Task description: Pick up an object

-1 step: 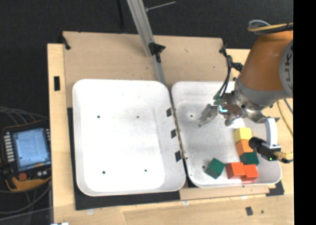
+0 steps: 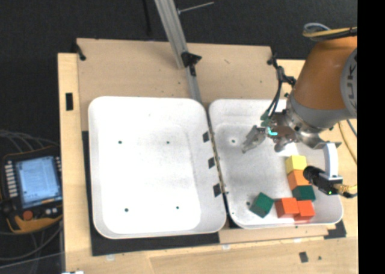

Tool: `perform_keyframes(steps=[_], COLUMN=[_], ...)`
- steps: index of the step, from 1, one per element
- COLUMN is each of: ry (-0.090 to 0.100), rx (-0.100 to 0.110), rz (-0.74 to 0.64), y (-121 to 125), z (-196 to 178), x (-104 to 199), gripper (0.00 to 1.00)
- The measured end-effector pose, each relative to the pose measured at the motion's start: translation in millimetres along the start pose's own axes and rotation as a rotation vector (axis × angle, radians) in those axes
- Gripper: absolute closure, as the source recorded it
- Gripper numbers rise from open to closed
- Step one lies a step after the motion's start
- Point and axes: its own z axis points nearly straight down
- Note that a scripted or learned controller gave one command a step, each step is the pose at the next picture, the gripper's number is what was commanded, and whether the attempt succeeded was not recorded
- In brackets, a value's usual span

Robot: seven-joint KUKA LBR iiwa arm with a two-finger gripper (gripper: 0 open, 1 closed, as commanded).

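Risk, as I judge it: tool [image 2: 255, 138], state untellable, hovers over bare right white bin [image 2: 240, 170], well apart from green cube [image 2: 261, 205], so closing would catch nothing.

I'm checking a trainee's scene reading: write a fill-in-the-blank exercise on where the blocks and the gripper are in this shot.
1. All the blocks lie in the ____ bin as the camera sees it.
2. The yellow block is the one farthest toward the ____ of the picture.
3. The lone block lying left of the orange blocks is ____.
4. The gripper hangs over a ____ part of the bin floor, with no block under it.

Missing words: right; top; green; bare
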Motion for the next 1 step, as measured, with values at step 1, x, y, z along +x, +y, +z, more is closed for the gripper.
perform_keyframes(steps=[1], ry=[-0.001], rx=[0.005], rz=[0.000], y=[-6.0], z=[59.5], x=[-3.2], gripper=[0.00])
